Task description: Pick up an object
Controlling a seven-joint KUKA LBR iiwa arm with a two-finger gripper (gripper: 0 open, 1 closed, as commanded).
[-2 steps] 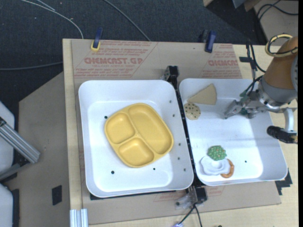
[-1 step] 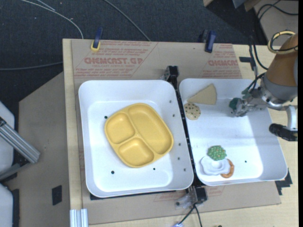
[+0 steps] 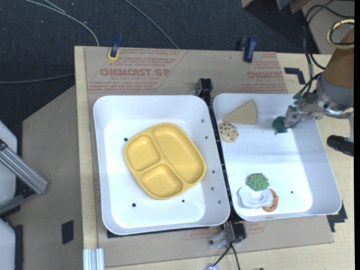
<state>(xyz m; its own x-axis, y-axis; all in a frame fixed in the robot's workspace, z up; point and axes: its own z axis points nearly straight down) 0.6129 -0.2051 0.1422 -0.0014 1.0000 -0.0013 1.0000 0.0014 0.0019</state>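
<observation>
Jaws of the gripper (image 3: 281,124) are too small to tell, low in the right bin (image 3: 315,167), near the wedge (image 3: 243,113).

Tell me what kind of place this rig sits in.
Likely a robotics lab bench set up for pick tests. Two shallow white bins sit on a cardboard sheet held by blue clamps, loose cables trail over dark carpet, and toy food fills the bins, including a yellow divided plastic tray.
</observation>
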